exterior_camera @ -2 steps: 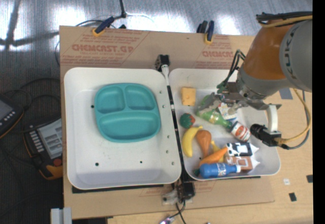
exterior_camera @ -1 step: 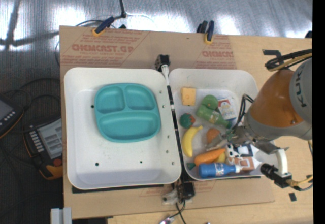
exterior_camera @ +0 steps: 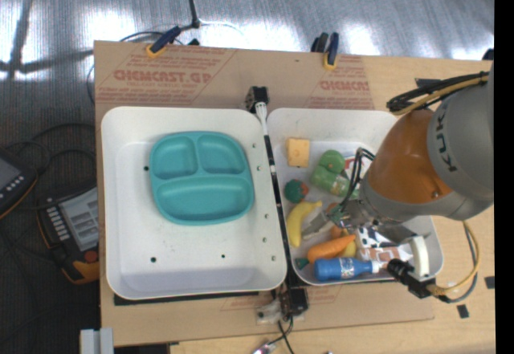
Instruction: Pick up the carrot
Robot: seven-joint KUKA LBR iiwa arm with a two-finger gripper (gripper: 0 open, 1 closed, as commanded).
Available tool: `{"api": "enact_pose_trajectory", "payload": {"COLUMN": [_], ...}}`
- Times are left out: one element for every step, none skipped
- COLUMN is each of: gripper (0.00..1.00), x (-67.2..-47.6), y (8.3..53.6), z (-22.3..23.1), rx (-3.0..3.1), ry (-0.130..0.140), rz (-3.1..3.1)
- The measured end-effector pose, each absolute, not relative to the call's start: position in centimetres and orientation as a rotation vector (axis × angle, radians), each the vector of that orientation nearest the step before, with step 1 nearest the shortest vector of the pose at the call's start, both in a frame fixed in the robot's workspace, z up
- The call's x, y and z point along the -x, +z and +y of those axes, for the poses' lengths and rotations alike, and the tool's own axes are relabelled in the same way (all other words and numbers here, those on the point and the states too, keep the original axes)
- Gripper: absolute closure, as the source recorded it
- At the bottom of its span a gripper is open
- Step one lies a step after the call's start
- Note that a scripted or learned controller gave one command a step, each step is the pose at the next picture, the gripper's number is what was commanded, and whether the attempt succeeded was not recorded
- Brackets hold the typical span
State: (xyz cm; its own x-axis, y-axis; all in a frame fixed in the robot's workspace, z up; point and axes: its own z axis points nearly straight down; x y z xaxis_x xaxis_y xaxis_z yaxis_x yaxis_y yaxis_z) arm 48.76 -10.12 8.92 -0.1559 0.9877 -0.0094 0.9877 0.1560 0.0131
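Fingers (exterior_camera: 344,224) down in the right bin, state unreadable: can't tell if apart or together.
Carrot (exterior_camera: 332,248) lies just below them, toward the bin's near wall, long axis roughly left-right, slightly tilted. Banana (exterior_camera: 299,220) to their left, blue bottle (exterior_camera: 344,268) beyond the carrot. Short drop toward the carrot needed, I'd judge.

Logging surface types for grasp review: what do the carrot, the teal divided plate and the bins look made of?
Carrot: seemingly moulded toy plastic, smooth, uniformly orange with a slight sheen.
Teal divided plate: likely hard plastic, one flat colour, matte, softly rounded compartment ridges.
Bins: apparently white plastic, smooth, with rounded corners; the look leaves coated metal open.
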Motion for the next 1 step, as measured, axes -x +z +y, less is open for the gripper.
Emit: {"api": "enact_pose_trajectory", "payload": {"gripper": [1.0], "x": [-48.82], "y": [9.95], "z": [-10.03], "rx": [-2.032], "ry": [0.009], "rz": [2.377]}}
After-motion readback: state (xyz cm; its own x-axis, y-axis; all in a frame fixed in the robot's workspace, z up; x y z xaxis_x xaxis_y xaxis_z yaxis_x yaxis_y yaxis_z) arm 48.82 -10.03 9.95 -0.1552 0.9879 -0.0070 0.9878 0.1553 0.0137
